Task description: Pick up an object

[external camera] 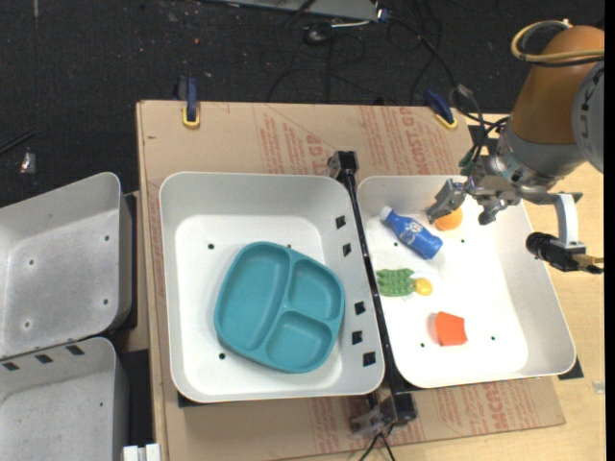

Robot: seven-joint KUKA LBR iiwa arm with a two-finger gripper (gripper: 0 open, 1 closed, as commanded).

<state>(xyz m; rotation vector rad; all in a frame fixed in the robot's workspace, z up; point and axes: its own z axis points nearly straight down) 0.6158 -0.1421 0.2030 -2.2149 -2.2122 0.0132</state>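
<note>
In the right bin point(538, 286) lie a blue bottle point(414, 234), a small orange fruit-like piece point(448, 221), a green and yellow toy point(399, 282) and an orange block point(450, 328). My gripper point(468, 206) hovers at the bin's far side, its two fingers spread wide. The orange piece sits just below and left of the fingertips, partly covered by the left finger point(447, 201). Nothing is held between the fingers.
The left bin point(183, 257) holds a teal divided plate point(280, 305). A black divider point(363, 267) runs between the bins. Grey trays point(58, 257) lie off the bench's left edge. Clamps point(191, 104) sit at the bench's far edge.
</note>
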